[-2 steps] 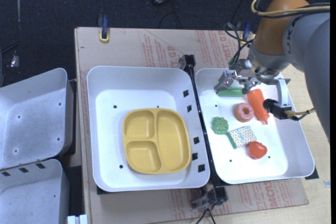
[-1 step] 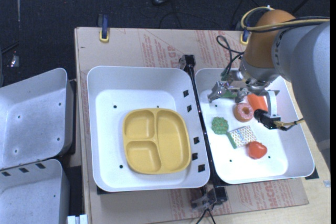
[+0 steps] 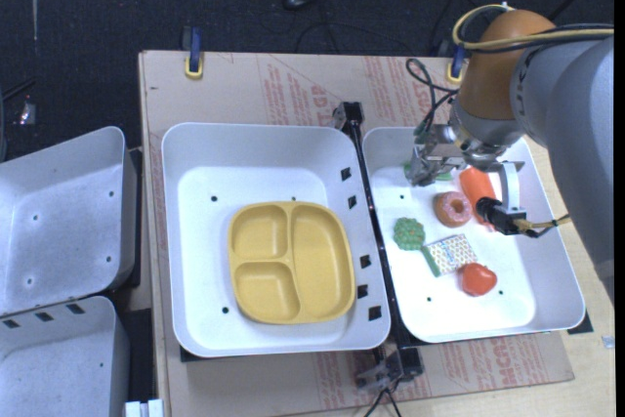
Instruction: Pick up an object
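Observation:
My gripper (image 3: pixel 424 171) hangs low over the back left part of the right bin (image 3: pixel 508 312). Just right of it lie an orange carrot-like piece (image 3: pixel 476 183) and a pink donut (image 3: pixel 452 209). Further forward are a green broccoli-like toy (image 3: pixel 410 233), a small checked packet (image 3: pixel 452 254) and a red tomato-like piece (image 3: pixel 478 279). I see nothing clearly held in the gripper. The arm's wrist hides part of the bin's back wall.
The left bin (image 3: pixel 195 308) holds a yellow divided plate (image 3: pixel 291 261). A black divider strip (image 3: pixel 363 200) runs between the two bins. Two loose white bins (image 3: pixel 59 210) lie off the bench at the left.

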Tool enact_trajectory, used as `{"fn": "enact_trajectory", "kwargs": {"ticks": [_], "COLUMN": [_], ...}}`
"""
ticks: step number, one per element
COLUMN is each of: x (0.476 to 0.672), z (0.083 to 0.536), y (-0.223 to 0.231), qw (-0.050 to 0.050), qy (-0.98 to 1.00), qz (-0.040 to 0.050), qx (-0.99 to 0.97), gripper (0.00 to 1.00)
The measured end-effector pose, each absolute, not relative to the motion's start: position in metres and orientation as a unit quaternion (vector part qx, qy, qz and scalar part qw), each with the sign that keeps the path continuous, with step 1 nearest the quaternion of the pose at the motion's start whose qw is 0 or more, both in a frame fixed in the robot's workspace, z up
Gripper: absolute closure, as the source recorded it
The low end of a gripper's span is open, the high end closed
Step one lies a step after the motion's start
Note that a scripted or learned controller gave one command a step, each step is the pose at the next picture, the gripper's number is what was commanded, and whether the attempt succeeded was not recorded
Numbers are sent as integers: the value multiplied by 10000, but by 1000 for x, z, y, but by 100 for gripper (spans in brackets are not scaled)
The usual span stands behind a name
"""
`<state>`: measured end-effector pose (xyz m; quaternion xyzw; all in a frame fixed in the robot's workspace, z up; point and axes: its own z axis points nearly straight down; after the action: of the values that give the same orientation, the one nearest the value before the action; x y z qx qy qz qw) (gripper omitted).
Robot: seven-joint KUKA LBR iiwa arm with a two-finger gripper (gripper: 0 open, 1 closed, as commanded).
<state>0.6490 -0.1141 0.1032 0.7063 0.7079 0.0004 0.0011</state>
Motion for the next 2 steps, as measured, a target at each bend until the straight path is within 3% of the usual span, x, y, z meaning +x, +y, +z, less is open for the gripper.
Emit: {"fn": "enact_trajectory", "kwargs": {"ticks": [2], "x": [648], "z": [223], "y": [-112], "qw": [30], "qy": [7085], "qz": [23], "qx": [7057], "gripper": [100]}}
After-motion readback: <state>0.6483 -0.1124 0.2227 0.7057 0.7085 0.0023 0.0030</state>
